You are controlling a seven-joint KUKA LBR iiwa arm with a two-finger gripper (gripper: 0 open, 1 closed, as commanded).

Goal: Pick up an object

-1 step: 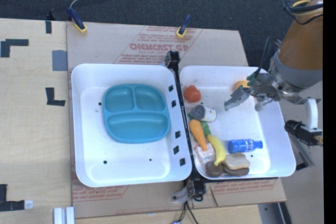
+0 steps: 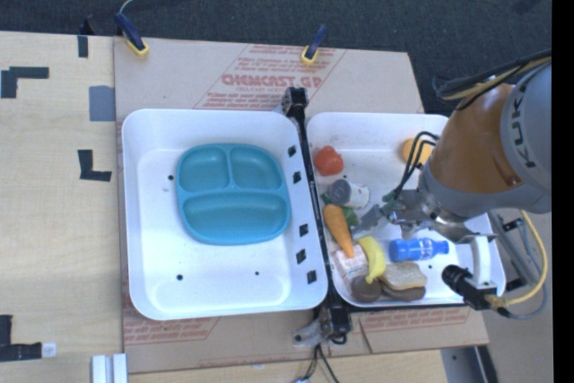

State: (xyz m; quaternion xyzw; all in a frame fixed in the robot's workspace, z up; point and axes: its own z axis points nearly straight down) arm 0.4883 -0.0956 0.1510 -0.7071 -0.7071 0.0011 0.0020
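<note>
Two white bins sit side by side on the bench, and we see the arm (image 2: 489, 148) reaching in from the right over the right bin (image 2: 381, 126). Its grey body and orange band hang above that bin's right half, the wrist bent downward toward the cluttered floor of the bin. The gripper (image 2: 401, 209) is low among the objects, just above the blue bottle (image 2: 418, 248), but the wrist hides so much of it that we cannot tell how it is set or whether it has hold of anything.

Around it we count a carrot (image 2: 339, 230) lying along the bin's left side, a banana (image 2: 373, 257) just beside the carrot's lower end, and a slice of bread (image 2: 404, 281) near the front wall, touching the banana. A red tomato (image 2: 328, 161) rests near the back left corner, well apart from the gripper. A yellow piece (image 2: 413, 148) peeks out beside the orange band.

In the left bin (image 2: 143, 220) we see a blue divided plate (image 2: 233, 194) lying flat.
</note>
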